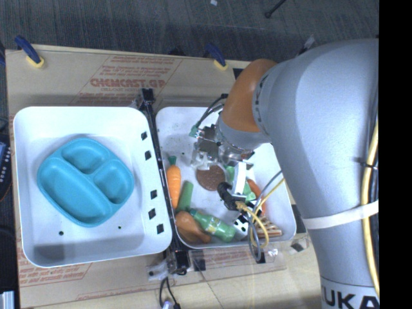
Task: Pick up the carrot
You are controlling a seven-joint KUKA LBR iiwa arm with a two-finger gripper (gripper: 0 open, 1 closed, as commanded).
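Small orange plastic carrot (174, 185), green-topped, long axis along the shallow white right-hand bin's (175, 129) left wall; just view-left of the grey gripper (217, 163), grip state indeterminable.

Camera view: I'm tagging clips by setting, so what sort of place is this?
Probably a robotics lab bench: a grey KUKA arm reaches over a white bin holding a toy-like carrot, on printed cardboard.

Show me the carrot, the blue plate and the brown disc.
orange tapered carrot (174, 184), camera view, middle of its body
blue divided plastic plate (74, 195), camera view, bare large compartment
brown round disc (209, 179), camera view, visible face
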